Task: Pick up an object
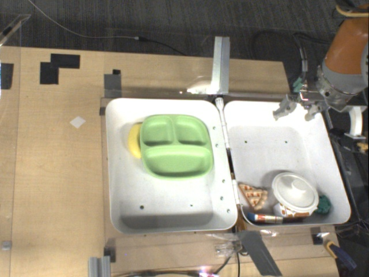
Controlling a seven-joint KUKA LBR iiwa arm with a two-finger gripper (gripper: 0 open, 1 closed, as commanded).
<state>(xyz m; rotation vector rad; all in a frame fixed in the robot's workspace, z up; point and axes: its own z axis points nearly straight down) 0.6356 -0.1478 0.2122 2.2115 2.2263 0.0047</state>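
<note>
My gripper hangs over the far right corner of the right bin, its two fingers spread apart with nothing between them. A green divided plate lies in the left bin, with a yellow object partly hidden under its left edge. In the near part of the right bin sit a white lidded bowl, a toy pizza slice, a red and orange marker and a small dark green object. All of these lie well away from the gripper.
A metal post rises behind the divider between the bins. Black markers are stuck on the wooden bench at the far left. Cables run along the floor behind the bench.
</note>
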